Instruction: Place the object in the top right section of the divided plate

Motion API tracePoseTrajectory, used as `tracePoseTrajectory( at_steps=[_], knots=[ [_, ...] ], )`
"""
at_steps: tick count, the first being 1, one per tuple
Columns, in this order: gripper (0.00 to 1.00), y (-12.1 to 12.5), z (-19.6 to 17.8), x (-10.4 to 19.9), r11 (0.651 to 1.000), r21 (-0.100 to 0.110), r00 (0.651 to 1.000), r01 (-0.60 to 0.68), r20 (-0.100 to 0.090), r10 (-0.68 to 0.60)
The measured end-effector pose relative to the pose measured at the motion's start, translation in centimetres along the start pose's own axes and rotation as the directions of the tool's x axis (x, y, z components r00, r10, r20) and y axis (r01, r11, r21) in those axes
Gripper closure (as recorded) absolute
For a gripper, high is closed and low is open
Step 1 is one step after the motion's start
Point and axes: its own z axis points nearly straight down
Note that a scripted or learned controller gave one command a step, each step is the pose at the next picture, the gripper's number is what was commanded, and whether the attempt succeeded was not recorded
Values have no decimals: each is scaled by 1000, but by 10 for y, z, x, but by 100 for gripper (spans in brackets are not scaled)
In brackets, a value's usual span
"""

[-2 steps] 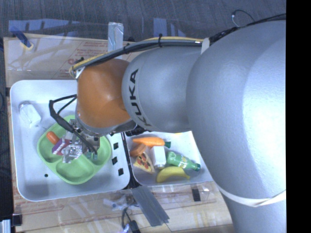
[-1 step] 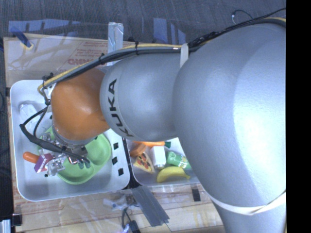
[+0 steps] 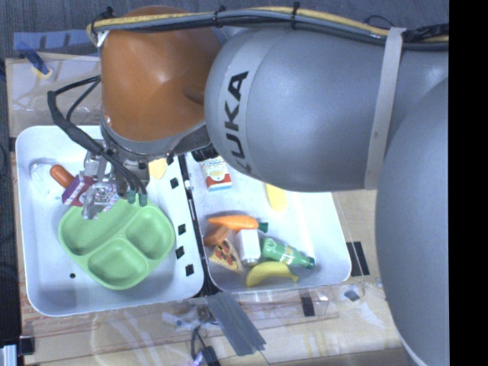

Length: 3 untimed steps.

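The green divided plate (image 3: pixel 122 242) lies in the left bin (image 3: pixel 38 288), with three sections. My gripper (image 3: pixel 109 190) hangs over the plate's upper left rim, under the orange wrist band. A purple and pink object (image 3: pixel 73 190) sits right at the gripper's left side; whether it is held I cannot tell. An orange-red sausage-shaped piece (image 3: pixel 60 176) lies just beyond it on the bin floor. The arm's body hides the back of both bins.
A yellow wedge (image 3: pixel 158 168) lies near the divider between the bins. The right bin (image 3: pixel 335 239) holds a small red and white box (image 3: pixel 217 174), a yellow piece (image 3: pixel 276 197), a carrot (image 3: pixel 234 223), a pizza slice (image 3: pixel 223 255), a white carton (image 3: pixel 249 244), a green bottle (image 3: pixel 287 253) and a banana (image 3: pixel 271 274).
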Motion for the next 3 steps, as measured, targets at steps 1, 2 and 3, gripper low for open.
tracePoseTrajectory(
  at_steps=[1, 2, 3],
  knots=[
    [100, 1, 183, 23, 826, 3, 826, -563, -6, 563],
    [100, 3, 191, 37, 955, -21, 954, -297, 19, 298],
    [100, 2, 193, 38, 998, -9, 998, 59, 19, -58]
  ],
)
